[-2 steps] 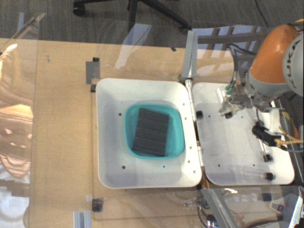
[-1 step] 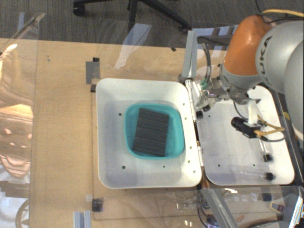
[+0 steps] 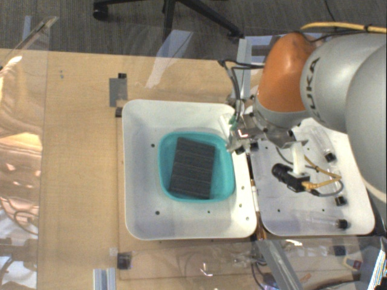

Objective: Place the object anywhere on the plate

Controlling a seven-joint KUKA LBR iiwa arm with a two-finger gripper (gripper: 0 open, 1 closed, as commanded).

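Observation:
A dark grey ridged rectangular block (image 3: 193,167) lies flat on the teal plate (image 3: 226,183), roughly in its middle. The plate sits in the left white bin (image 3: 140,186). My gripper (image 3: 238,139) hangs at the plate's upper right edge, by the wall between the two bins, and is apart from the block. The grey arm with its orange band (image 3: 284,71) covers most of the gripper from above.
The right white bin (image 3: 357,213) lies under the arm. The wooden bench (image 3: 66,162) spreads to the left with a clear panel over it. An office chair base (image 3: 175,5) stands on the floor beyond the bench.

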